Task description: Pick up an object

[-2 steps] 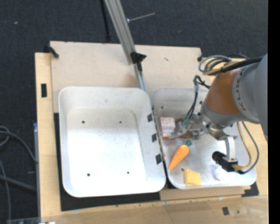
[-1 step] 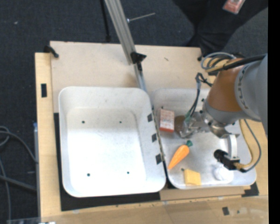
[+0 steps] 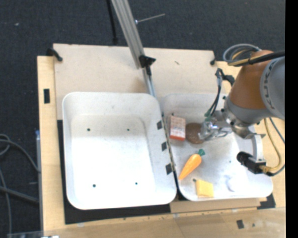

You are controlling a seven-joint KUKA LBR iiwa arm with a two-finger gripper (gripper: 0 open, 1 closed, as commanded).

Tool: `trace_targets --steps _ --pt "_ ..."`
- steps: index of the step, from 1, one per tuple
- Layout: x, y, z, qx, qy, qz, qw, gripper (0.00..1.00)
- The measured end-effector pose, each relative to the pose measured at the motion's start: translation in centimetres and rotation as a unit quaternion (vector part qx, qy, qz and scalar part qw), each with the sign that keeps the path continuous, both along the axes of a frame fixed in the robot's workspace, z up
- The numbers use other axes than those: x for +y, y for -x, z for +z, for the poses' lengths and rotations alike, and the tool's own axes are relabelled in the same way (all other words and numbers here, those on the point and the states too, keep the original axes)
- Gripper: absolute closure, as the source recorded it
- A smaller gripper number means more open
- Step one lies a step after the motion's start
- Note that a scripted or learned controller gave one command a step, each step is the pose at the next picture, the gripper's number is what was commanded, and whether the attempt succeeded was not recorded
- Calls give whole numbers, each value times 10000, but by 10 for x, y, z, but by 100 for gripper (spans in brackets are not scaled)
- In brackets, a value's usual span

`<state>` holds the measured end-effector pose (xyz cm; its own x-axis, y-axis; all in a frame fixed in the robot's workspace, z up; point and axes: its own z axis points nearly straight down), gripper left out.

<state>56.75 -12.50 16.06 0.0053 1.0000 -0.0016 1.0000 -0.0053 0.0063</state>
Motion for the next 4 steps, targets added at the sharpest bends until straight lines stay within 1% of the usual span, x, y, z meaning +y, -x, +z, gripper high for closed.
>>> trace_targets --steps 1,2,3,4 --pt "5 -4 63 -15 2 45 10000 100" --pt "4 -5 88 6 -3 49 10000 100" --pt "58 -15 78 36 -10 58 10000 100" --pt "113 -24 88 20 -15 65 10000 100"
